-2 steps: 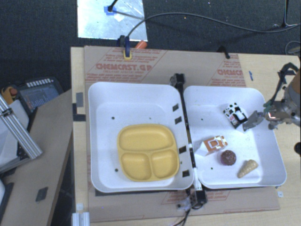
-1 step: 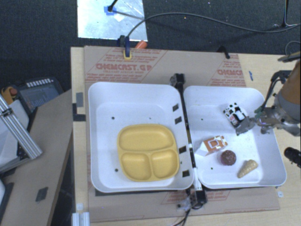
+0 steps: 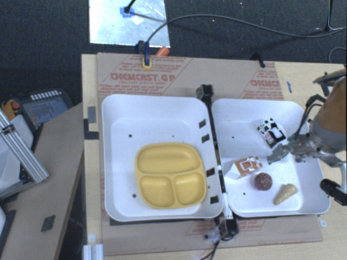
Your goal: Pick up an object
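Jaws (image 3: 277, 155) look spread, pinching nothing, low in right bin (image 3: 238, 118). Brown ball (image 3: 263, 181) just below-left of jaws: probably light, firm, rolls; grip across middle.

a yellow divided tray (image 3: 170, 175) lies in the left bin (image 3: 116, 145) — a metal sheet (image 3: 108, 15) beyond the bench.

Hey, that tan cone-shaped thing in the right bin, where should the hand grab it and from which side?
Grip the tan cone across its thicker middle, coming straight down from above. It lies flat and slanted near the right bin's front corner, with open floor along both long sides. The brown ball sits apart on its left, so closing across the narrow width probably clears it. The hand hangs farther back.
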Action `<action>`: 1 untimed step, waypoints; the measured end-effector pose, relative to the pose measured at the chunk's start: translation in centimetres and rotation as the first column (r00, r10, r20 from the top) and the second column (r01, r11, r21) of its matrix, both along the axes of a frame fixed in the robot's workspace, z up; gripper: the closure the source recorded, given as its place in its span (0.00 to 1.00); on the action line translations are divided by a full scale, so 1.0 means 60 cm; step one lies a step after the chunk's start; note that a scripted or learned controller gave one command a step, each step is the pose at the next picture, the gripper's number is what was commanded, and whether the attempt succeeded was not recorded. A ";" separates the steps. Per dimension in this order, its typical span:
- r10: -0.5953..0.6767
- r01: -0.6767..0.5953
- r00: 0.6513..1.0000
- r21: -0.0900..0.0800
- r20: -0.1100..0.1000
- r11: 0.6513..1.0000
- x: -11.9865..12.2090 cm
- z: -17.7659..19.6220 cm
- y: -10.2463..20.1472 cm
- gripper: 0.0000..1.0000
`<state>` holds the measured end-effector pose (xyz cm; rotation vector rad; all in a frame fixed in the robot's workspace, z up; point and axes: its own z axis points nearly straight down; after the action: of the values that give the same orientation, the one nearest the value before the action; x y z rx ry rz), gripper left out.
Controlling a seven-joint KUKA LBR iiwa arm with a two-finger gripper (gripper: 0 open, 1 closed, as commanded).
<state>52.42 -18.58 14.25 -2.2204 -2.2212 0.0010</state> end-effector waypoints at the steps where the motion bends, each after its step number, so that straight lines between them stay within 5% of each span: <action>1: 0.001 -0.001 1.000 -0.002 0.005 1.000 0.002 0.022 0.000 1.00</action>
<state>52.57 -18.60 15.55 -2.2229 -2.2252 -0.0020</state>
